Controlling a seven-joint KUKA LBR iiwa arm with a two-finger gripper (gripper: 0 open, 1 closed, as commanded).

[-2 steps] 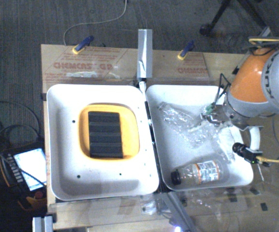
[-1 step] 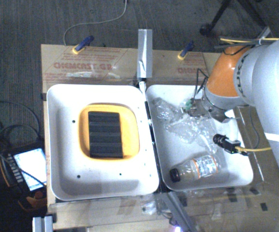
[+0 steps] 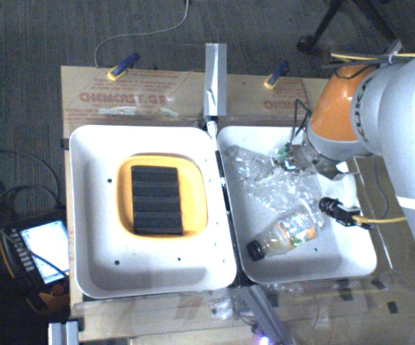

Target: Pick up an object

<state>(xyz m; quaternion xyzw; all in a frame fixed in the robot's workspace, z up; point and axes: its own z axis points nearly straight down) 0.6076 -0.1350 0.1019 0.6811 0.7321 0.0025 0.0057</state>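
Bottle (image 3: 285,237) is taken as the most distinct candidate object for the pick, although the task names no particular item. In the camera view it is seen lying on its side on the floor of the right bin (image 3: 351,263), with its dark cap pointing toward the divider between the bins and its labelled body angled away from the divider. Just beyond the bottle, farther from the near rim, a heap of crumpled clear plastic (image 3: 268,178) is spread across the bin floor; some of it appears to touch or overlap the bottle's upper end. To the left of the divider, the left bin (image 3: 92,192) is seen to hold a yellow tray (image 3: 196,192) with a black ribbed block (image 3: 155,200) resting in it.

The gripper (image 3: 293,157) is located over the far part of the right bin, above the plastic heap and apart from the bottle. Its end is largely masked by the wrist and cabling, so its state cannot be told. Nothing is visibly held between them.

Progress is judged as early: no object is seen raised off a bin floor. The descent, the closure on an item and the lift are all judged to remain outstanding.
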